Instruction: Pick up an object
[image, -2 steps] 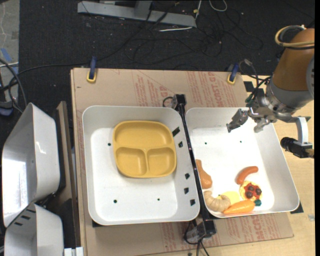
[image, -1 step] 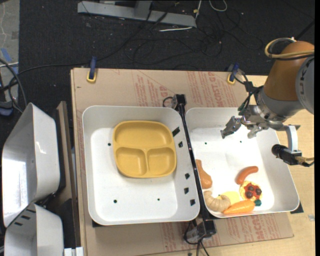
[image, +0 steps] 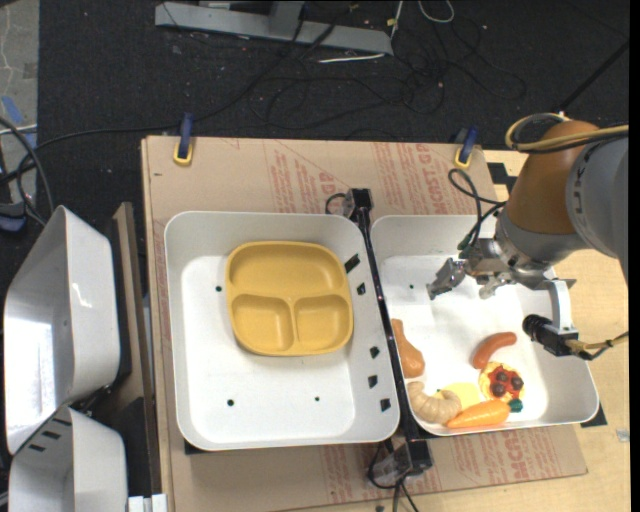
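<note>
Toy food lies in the right bin (image: 430, 240), gathered toward that bin's near edge, and nothing is lifted from it. Against the bin's left wall rests an orange squash-shaped piece (image: 405, 348). Nearer the front edge sits a pale tan knobbly piece (image: 434, 403), with a flat yellow slab (image: 462, 391) just right of it and a carrot (image: 482, 414) lying along the front wall. A round pastry with red and dark berries (image: 502, 381) sits right of the slab, and a red sausage (image: 494, 348) lies just behind the pastry. All look like smooth moulded plastic.

Gripper (image: 466, 279) hangs over the back half of the right bin, well apart from the food; its 2 metal fingers are spread, with nothing between them. The arm (image: 560, 190) above it is grey with an orange band.

Left bin (image: 190, 330) touches the right bin's left wall and holds 1 yellow plate (image: 290, 297), a rounded square with 3 compartments, smooth and matte. Both bins are shallow, white and glossy, with rounded corners.

Under the bins lies a cardboard sheet (image: 260, 170) with red printing, mirrored and too broken up to read. 2 yellow clamps (image: 183, 148) grip its far edge.
</note>
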